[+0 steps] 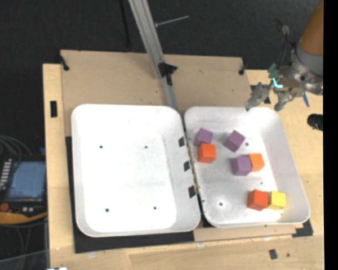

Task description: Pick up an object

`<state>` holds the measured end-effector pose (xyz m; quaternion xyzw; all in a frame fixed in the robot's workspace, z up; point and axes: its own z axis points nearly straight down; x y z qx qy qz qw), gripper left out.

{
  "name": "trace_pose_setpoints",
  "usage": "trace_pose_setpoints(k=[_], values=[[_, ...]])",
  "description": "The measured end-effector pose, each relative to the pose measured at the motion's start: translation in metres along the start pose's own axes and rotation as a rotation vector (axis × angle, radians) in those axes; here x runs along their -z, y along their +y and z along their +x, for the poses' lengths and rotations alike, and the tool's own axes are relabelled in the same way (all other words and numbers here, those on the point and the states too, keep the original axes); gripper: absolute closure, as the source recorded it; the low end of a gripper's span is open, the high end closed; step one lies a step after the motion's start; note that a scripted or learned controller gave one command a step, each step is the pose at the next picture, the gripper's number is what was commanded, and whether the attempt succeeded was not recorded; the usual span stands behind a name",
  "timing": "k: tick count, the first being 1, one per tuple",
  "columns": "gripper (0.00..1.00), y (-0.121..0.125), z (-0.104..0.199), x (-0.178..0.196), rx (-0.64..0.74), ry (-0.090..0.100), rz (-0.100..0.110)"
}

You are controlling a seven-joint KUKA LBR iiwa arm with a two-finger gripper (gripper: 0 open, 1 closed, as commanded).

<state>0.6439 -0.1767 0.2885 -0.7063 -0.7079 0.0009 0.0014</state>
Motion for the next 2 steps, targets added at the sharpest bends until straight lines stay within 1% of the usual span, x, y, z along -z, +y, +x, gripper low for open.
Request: trace_pose_setpoints(k=[1, 2], values=[[0.0, 0.0, -0.001, 0.003, 0.002, -0.004, -0.003], [0.0, 0.001, -0.007, -0.04, -0.003, -0.003, 0.001]])
